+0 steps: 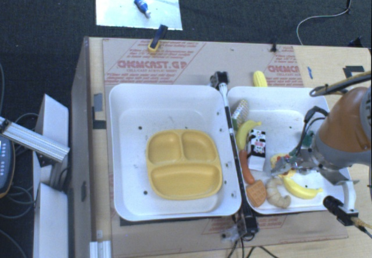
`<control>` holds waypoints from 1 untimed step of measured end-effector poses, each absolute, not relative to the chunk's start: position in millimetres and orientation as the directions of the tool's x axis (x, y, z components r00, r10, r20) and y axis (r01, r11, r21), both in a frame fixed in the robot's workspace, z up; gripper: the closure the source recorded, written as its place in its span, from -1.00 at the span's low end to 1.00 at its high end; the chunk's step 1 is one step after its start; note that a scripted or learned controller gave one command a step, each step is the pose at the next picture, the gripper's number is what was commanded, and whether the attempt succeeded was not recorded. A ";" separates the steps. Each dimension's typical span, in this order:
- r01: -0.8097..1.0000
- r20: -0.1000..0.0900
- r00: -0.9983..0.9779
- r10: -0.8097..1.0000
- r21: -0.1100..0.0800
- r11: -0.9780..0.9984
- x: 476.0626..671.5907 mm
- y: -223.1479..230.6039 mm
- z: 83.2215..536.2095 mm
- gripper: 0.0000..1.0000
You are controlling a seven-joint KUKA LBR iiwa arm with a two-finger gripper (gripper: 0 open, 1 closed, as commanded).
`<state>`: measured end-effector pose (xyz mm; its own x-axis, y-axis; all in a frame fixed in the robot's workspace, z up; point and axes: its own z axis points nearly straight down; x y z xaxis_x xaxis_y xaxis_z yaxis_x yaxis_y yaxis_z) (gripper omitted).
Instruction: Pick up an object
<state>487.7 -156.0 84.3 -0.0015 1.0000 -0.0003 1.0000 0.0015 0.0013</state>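
The right bin [279, 101] holds several toy foods: a small banana [247, 133], a black-and-white cow-print carton [256, 142], an orange sausage shape [247, 171], a tan waffle piece [256, 193], a beige lumpy piece [278, 192], a larger banana [303, 187] and a striped corn-like piece [239, 110]. My gripper [283, 163] is low inside this bin, just above the larger banana and right of the carton. A small yellow item [278, 158] lies right at its tip, partly hidden by it.
The left bin [133, 106] carries a yellow divided plate [183, 164]. A yellow object [260, 79] rests on the bench behind the right bin. The bins' shared rim [231, 135] runs between them. The arm's orange band [347, 120] hangs over the right bin's right side.
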 end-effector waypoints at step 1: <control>1.000 -0.001 -0.003 1.000 0.003 0.003 560.7 -133.7 84.9 -1.00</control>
<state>560.7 -133.7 84.9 -0.0029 1.0000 -0.0010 1.0000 0.0029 0.0026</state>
